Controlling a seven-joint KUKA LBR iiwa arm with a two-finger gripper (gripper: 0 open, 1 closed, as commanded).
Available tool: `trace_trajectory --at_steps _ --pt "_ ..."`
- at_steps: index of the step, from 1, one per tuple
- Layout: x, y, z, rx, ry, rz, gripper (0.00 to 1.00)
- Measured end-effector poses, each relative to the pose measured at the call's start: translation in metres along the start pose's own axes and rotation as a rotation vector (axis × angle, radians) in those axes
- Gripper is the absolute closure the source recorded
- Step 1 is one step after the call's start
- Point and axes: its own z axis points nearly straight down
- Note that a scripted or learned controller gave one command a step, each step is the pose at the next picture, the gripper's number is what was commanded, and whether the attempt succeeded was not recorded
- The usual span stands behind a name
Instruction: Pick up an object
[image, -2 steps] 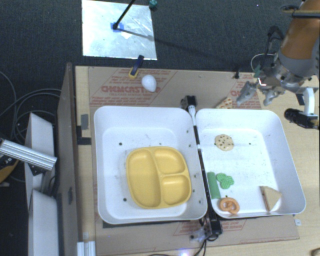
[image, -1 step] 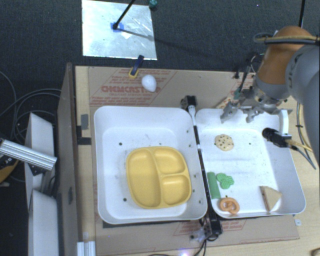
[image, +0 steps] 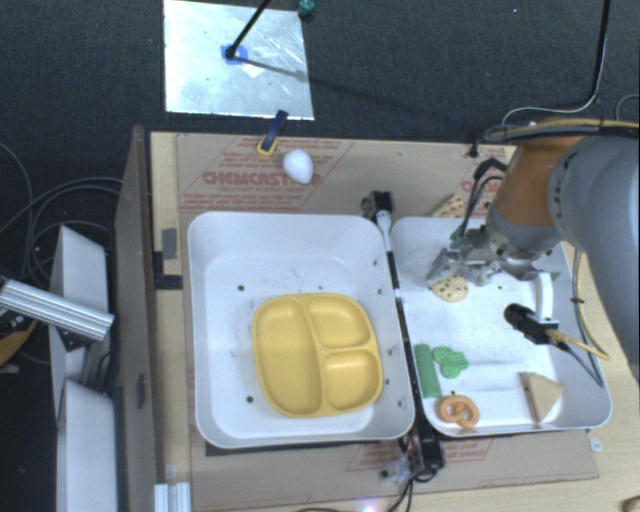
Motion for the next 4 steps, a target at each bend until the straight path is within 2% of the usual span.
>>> trace_trajectory --at_steps 1,2,3,4 --pt "0.0 0.004 -0.016 -0.012 -0.002 -0.002 1.0" --pt "0.0 0.004 -0.016 -0.011 -0.002 -0.002 0.0" --pt "0.006 -0.001 -0.005 -0.007 -0.001 -0.003 0.0" --pt "0.006 0.004 -0.022 -0.023 -0.002 -0.003 1.0"
